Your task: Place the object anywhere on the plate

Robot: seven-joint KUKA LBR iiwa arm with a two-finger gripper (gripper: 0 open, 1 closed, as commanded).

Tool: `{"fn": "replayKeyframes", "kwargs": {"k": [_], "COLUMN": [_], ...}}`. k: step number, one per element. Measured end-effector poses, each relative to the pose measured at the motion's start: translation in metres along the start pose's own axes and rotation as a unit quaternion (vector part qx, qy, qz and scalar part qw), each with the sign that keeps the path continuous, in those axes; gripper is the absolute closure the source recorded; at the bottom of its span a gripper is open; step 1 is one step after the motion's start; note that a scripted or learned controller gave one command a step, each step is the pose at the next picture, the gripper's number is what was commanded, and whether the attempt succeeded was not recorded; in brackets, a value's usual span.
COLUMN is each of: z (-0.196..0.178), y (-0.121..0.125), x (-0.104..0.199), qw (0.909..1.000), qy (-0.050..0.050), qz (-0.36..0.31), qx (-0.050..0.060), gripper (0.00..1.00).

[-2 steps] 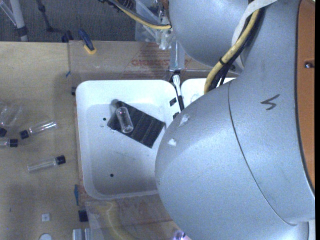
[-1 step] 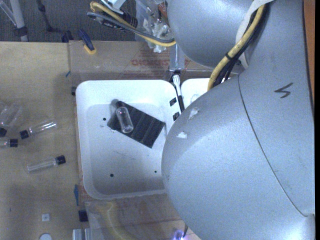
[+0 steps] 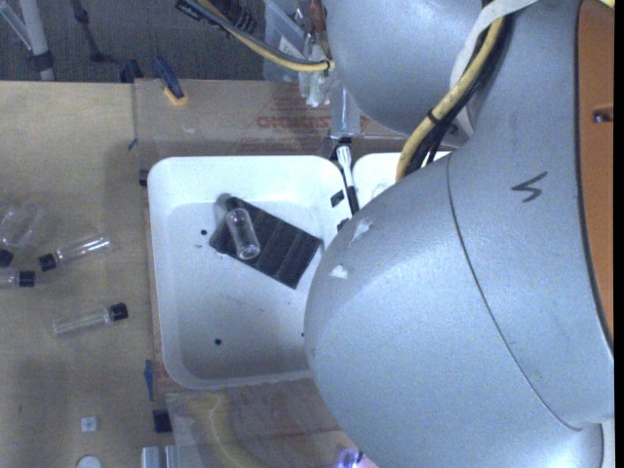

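- Task's thing: a clear glass vial (image 3: 241, 234) lies on its side on the dark rectangular plate (image 3: 281, 253), near the plate's upper-left corner and touching it.
- Judged from how it lies, the placement looks done. One end of the vial sits close to the plate's edge.
- Pincer: I cannot tell whether it is spread or pressed together. The grey arm (image 3: 468, 291) bulks over the right half of the camera view and covers whatever hangs below it.
- Risk 1: the vial is round and lies flat, so a nudge or a draught of motion from the arm passing overhead could roll it off the plate onto the bin floor.
- Risk 2: the plate lies loose and askew. A brush from the arm as it moves could shift or tip it and carry the vial with it.
- Risk 3: the arm hides much of the view, so any check of the result from this angle is weak.
- Left bin (image 3: 161, 261): holds the plate with the vial on it, and otherwise bare white floor with a few small dark specks.
- Right bin (image 3: 378, 170): a corner of its rim is visible beside the arm; contents cannot be told.
- Bench (image 3: 68, 144), outside the bins: several spare capped vials (image 3: 88, 317) lie at left, well apart from the plate.
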State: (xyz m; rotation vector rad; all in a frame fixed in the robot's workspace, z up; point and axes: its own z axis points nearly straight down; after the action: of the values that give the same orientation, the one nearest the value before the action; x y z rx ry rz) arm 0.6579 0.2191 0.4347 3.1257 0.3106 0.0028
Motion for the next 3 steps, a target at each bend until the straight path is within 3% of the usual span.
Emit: {"fn": "replayKeyframes", "kwargs": {"k": [1, 2, 3], "z": [0.0, -0.0096, -0.0095], "y": [0.0, 0.0017, 0.0018], "x": [0.0, 0.0005, 0.0004], "qw": [1.0, 1.0, 1.0], "qy": [0.0, 0.001, 0.001], "qz": [0.0, 0.002, 0.002], "qx": [0.0, -0.001, -0.001], "gripper": [0.0, 1.0, 0.0]}}
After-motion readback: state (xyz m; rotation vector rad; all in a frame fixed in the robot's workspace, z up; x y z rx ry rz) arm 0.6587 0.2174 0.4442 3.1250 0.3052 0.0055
